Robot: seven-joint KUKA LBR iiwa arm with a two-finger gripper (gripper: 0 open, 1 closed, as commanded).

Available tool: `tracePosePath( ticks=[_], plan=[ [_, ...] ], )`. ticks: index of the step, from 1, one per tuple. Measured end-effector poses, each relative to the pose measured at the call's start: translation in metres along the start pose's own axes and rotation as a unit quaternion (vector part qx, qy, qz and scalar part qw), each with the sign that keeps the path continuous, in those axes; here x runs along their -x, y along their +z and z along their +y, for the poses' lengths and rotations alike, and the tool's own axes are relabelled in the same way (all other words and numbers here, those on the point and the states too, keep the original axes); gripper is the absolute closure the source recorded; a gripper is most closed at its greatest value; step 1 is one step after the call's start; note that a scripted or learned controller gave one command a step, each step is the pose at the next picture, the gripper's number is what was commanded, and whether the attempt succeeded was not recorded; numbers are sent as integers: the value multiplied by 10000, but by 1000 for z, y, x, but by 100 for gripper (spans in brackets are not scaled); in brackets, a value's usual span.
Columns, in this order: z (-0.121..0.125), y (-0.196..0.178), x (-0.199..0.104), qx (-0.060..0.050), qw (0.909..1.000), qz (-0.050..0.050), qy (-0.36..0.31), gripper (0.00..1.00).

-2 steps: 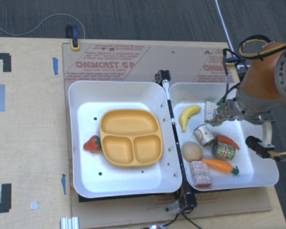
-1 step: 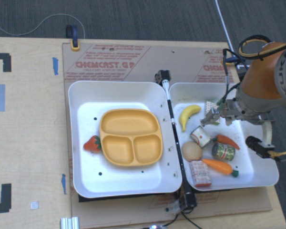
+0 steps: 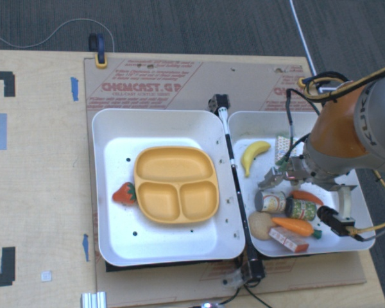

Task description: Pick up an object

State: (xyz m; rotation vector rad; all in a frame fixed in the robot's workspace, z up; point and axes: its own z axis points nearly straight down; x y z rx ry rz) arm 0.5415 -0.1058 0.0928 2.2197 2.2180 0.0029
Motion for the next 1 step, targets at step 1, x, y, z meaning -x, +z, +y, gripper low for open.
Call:
tracePosePath(
  ticks=[1],
  plan=[
    [-37, 3, -1, 82, 10000, -23, -7, 0]
  ],
)
